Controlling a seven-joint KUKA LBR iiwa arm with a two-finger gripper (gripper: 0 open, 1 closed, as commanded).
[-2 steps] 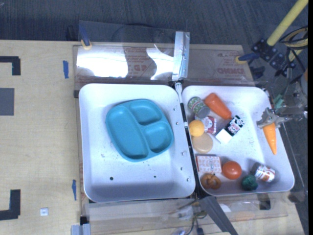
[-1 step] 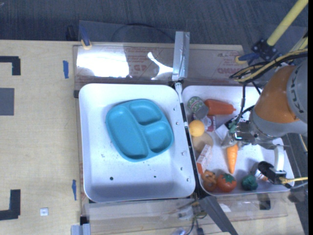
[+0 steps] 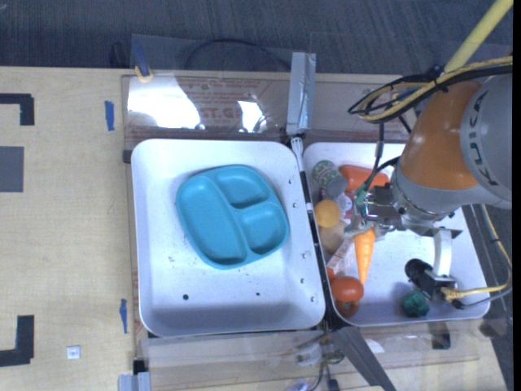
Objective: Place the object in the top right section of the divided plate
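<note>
Hanging low over the right bin [image 3: 468,255], the gripper [image 3: 368,218] sits above an orange carrot [image 3: 364,253] among the piled toy food, its grip impossible to judge, while the blue divided plate [image 3: 232,215] waits bare in the left bin [image 3: 155,243].

A blue three-section divided plastic plate [image 3: 232,214] lies mid-way in the left shallow white bin [image 3: 163,283]. The right white bin [image 3: 472,259] holds toys along its left edge — an orange carrot [image 3: 364,255], a yellow ball [image 3: 326,213], a red tomato [image 3: 348,288] — and a green lump [image 3: 415,304] near its front edge. The grey, orange-banded arm [image 3: 444,149] hangs over this bin.
</note>
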